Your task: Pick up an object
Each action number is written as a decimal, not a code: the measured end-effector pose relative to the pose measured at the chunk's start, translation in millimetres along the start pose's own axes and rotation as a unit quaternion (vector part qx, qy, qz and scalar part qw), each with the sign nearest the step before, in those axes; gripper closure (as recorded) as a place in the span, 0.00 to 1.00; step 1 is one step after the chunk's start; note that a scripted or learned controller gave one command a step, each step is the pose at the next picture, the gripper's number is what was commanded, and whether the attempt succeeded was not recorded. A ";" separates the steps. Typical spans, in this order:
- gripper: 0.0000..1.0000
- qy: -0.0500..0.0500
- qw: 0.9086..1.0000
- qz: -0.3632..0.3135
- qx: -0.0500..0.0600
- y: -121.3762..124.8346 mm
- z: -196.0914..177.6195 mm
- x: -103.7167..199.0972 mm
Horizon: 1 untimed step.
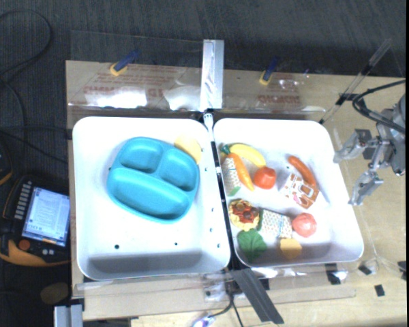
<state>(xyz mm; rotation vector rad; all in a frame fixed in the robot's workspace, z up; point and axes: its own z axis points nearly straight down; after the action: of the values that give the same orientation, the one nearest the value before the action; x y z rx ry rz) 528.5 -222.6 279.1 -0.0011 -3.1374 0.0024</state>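
The right bin (330, 145) holds several toy foods: a yellow banana (250, 154), an orange carrot (243, 173), a red tomato (264, 177), a brown sausage (304, 169), a red-and-white packet (298, 191), a pizza slice (244, 212), a green broccoli (253, 241), a red ball (304, 224) and a small orange piece (290, 247). My gripper (354, 171) hangs just outside the right bin's right wall, above the bench. Its fingers are spread and hold nothing.
The left bin (95, 247) contains a blue divided plate (152, 176) with a yellow block (188, 146) at its upper right corner. A handheld pendant (37, 216) lies left of the bench. Cables (368, 107) run at the right by the arm.
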 end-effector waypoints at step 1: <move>0.00 -0.009 1.000 0.029 0.003 2.7 153.7 -7.7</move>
<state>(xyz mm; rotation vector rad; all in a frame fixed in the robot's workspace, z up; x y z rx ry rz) 535.5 -220.1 125.5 -0.0936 -3.1537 0.0127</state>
